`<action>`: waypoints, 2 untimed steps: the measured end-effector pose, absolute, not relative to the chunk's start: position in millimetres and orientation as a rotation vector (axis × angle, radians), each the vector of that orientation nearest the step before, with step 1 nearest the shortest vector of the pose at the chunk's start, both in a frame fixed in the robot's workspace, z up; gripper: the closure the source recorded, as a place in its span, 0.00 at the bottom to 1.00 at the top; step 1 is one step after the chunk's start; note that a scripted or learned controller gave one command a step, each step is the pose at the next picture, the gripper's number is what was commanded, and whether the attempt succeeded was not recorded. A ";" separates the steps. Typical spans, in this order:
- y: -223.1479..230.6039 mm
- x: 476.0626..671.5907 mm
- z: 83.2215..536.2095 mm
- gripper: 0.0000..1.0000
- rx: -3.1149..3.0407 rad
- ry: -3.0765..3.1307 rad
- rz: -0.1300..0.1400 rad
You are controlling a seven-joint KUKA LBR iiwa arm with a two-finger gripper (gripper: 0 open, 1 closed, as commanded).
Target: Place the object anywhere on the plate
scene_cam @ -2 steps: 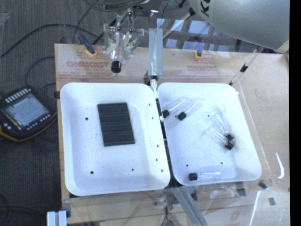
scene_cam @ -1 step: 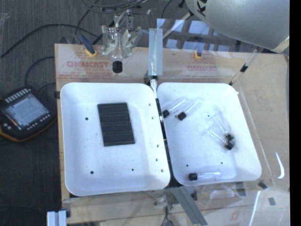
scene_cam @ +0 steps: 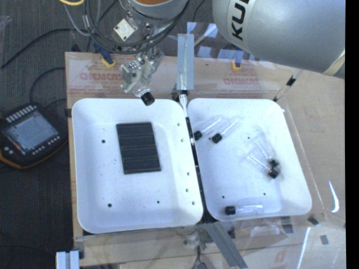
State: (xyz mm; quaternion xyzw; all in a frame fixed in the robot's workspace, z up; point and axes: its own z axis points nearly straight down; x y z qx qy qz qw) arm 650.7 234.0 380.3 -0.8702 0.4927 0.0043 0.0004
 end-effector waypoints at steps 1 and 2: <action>234.3 604.4 431.0 1.00 -2.931 1.122 0.013; 233.8 589.5 430.3 1.00 -3.056 0.721 0.015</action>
